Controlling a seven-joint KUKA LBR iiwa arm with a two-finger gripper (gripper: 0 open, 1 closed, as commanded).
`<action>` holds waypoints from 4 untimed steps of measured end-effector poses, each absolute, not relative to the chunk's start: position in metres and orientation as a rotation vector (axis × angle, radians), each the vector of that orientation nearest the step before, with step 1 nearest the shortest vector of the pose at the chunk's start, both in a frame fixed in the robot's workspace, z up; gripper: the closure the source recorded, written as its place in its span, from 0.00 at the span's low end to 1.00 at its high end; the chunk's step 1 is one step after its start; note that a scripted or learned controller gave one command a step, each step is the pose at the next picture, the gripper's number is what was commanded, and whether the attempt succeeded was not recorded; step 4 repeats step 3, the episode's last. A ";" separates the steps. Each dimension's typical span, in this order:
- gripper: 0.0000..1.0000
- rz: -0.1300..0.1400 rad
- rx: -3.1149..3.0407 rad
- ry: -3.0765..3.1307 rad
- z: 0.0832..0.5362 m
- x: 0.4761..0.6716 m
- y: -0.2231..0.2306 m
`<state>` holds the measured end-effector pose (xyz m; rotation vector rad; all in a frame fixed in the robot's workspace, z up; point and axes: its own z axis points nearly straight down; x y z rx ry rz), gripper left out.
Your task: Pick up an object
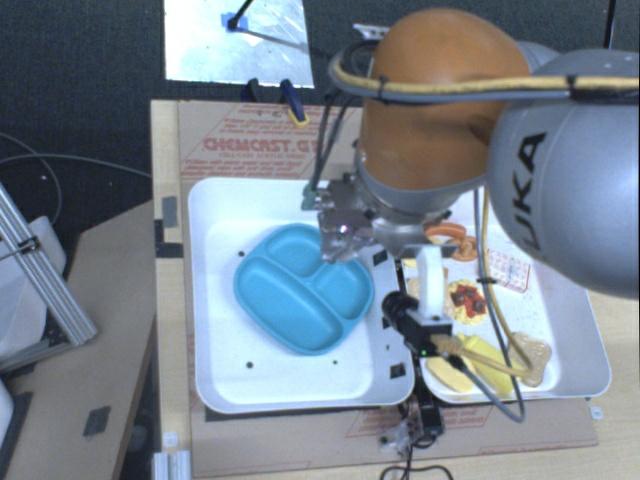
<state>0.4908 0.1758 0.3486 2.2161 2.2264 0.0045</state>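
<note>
A blue divided plate [298,290] lies flat in the left bin [222,373], a little right of its middle. My gripper [338,240] hangs over the plate's upper right rim, at or just above it, with the orange wrist band [440,58] and grey arm bulking over it. The right bin [590,363] holds several small things: an orange piece [446,233], a red and yellow piece [468,298], a yellow banana-like piece [472,356], a tan piece [532,354] and a white card with red print [508,266]. The arm hides much of that bin's far half.
Both bins rest on printed cardboard [250,143]. A shiny sheet [235,28] and a blue-handled clamp [293,103] lie behind them. An aluminium frame [40,278] stands at the left. Cables [490,368] trail from the wrist across the right bin's front.
</note>
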 end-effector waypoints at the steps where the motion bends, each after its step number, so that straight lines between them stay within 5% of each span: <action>1: 1.00 0.007 2.212 2.230 0.359 0.491 0.176; 2: 1.00 0.004 2.220 2.220 0.231 0.567 0.192; 3: 1.00 -0.008 2.226 2.222 0.233 0.483 0.157; 4: 1.00 -0.008 2.226 2.222 0.233 0.483 0.157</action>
